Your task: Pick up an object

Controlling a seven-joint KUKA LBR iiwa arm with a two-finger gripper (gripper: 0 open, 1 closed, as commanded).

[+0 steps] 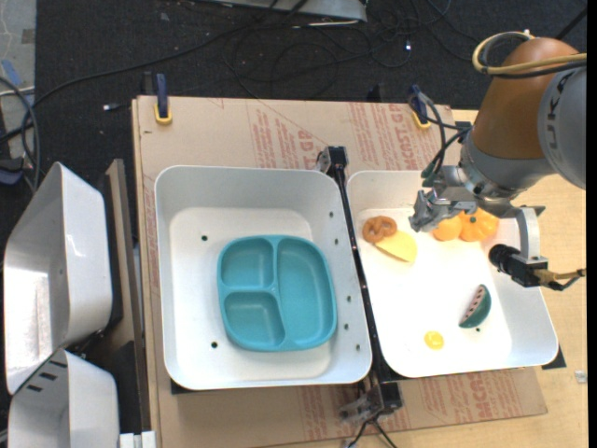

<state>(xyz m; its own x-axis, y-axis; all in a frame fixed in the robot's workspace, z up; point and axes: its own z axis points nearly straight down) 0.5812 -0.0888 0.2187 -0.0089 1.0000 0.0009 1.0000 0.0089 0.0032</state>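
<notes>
Floor: dark carpet [84, 35] with loose black cables, beyond and to the left of the pincer.
Table: brown cardboard-covered table [252, 124] carrying both bins, spreading out to the pincer's left and below it.
Arm: grey arm with its orange band [518, 82], directly above the pincer, reaching in from the right.
Left bin: white bin [177, 194], well to the left of the pincer, holding a teal divided plate [276, 292].
Right bin: white bin [522, 343], its floor lying right under the pincer.
Pincer: pincer [431, 215], low over the far side of the right bin; whether its fingers are spread or pressed together cannot be told, and nothing is seen between them.
Orange pieces: orange toy objects [466, 227], just to the right of the pincer, partly hidden by it.
Yellow wedge: pale yellow wedge [398, 246], just below and left of the pincer.
Brown ring: small brown pretzel-like piece [378, 228], left of the pincer, touching the wedge.
Melon slice: green and red slice [475, 307], well below and right of the pincer.
Yellow bit: small yellow piece [434, 340], far below the pincer near the bin's front.
</notes>
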